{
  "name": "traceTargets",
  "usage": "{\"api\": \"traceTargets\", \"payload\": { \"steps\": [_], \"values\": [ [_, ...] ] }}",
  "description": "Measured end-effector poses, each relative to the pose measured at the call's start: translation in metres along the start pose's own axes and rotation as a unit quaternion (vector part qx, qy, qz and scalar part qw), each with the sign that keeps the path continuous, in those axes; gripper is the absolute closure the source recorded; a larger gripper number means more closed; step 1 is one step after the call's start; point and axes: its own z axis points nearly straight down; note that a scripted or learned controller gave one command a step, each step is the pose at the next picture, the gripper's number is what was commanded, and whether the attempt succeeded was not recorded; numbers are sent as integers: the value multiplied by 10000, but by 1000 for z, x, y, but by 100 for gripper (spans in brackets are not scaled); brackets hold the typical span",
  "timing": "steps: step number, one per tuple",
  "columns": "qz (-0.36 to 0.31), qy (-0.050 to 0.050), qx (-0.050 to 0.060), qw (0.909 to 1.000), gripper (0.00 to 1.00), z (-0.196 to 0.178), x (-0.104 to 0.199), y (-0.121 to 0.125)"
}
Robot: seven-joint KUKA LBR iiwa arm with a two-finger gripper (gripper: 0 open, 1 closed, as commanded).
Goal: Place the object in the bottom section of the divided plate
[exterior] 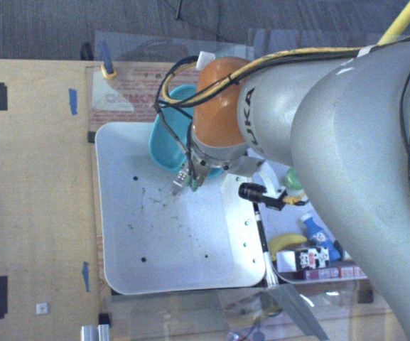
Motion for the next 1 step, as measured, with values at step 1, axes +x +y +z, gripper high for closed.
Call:
{"api": "traceTargets", "payload": {
  "steps": [1],
  "values": [
    [446,22,68,9990,100,-95,18,-91]
  ]
}}
